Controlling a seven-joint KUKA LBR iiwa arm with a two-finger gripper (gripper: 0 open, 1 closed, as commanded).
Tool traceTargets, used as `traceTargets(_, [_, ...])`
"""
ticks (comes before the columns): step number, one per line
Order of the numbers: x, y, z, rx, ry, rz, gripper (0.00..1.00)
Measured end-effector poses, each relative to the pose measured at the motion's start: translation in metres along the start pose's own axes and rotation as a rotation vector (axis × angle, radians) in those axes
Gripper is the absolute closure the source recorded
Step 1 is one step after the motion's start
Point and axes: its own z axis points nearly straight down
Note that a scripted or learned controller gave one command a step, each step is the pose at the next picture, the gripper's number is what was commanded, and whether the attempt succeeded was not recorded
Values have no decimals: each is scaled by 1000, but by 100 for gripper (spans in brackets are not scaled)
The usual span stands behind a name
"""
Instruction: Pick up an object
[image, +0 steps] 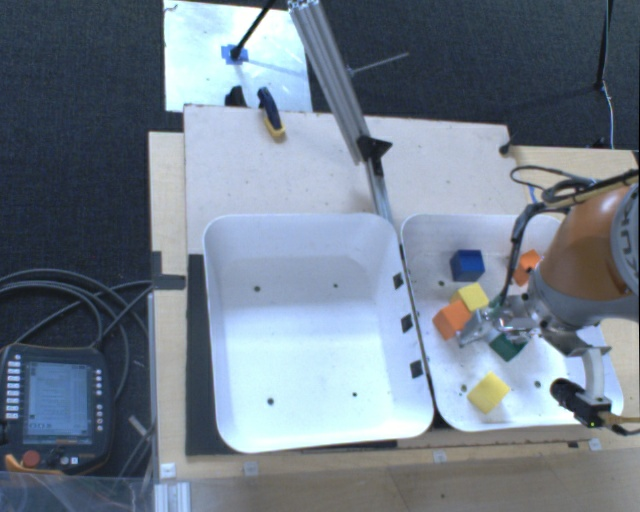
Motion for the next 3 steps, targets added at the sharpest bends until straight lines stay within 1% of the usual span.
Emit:
traceTargets(1, [-3, 3, 6, -4, 0, 1, 0])
traceTargets(2, [-4, 5, -5, -9, -1, -1, 100])
traceTargets(3, [-3, 6, -69, -1, 3, -4, 100])
